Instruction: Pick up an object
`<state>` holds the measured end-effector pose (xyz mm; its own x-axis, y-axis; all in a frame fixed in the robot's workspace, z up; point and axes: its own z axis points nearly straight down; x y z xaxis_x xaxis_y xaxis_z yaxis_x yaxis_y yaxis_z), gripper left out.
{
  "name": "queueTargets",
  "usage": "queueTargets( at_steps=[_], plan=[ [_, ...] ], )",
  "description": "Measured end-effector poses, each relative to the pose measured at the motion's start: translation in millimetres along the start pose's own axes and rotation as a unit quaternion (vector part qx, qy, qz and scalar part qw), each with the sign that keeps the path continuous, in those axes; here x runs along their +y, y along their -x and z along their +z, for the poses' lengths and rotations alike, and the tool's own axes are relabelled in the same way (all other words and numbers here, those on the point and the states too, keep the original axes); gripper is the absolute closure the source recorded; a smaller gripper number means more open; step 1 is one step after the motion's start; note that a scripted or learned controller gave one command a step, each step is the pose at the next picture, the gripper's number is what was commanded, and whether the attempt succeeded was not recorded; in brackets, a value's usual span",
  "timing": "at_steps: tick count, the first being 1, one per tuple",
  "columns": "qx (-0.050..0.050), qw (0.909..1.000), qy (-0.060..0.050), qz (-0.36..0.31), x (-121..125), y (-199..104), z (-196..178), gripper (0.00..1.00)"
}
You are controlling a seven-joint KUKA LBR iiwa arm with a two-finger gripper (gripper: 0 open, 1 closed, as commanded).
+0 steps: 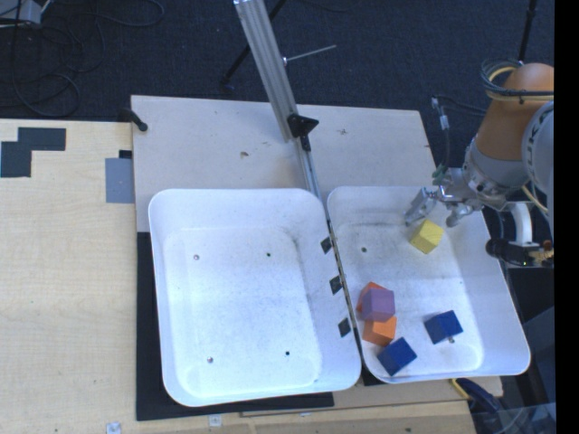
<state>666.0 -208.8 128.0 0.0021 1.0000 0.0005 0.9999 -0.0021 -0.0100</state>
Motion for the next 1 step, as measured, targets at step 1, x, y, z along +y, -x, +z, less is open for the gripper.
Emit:
queueTargets(
  at_steps=[1],
  plan=[
    [0.0, 1.0, 0.002, -0.001, -9.8, -11.8, 39.8, 0.0]
  ],
)
